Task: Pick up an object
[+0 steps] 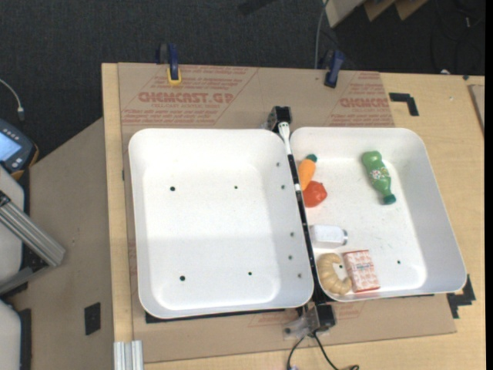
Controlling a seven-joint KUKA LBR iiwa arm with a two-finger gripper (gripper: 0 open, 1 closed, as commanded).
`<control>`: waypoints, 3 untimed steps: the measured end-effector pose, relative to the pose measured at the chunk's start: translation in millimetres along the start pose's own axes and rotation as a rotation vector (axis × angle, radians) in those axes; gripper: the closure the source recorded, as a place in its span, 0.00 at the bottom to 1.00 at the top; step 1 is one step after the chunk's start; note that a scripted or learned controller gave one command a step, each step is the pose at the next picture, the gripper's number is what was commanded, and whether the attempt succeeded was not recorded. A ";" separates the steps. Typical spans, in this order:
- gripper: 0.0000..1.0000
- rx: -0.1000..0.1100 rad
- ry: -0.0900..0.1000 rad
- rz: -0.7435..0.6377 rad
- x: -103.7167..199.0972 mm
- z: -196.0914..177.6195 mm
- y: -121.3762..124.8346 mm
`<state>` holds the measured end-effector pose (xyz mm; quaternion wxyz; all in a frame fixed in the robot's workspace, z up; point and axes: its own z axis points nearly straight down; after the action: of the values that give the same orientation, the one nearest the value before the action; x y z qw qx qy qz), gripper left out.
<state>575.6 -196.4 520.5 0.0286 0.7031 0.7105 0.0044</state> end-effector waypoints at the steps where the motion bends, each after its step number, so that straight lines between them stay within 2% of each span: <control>1: 1.00 0.053 0.038 0.004 69.4 45.5 -13.5; 3: 1.00 0.039 0.031 0.009 64.8 21.2 -10.6</control>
<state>565.4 -132.5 496.6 0.0039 0.7064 0.7078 0.0016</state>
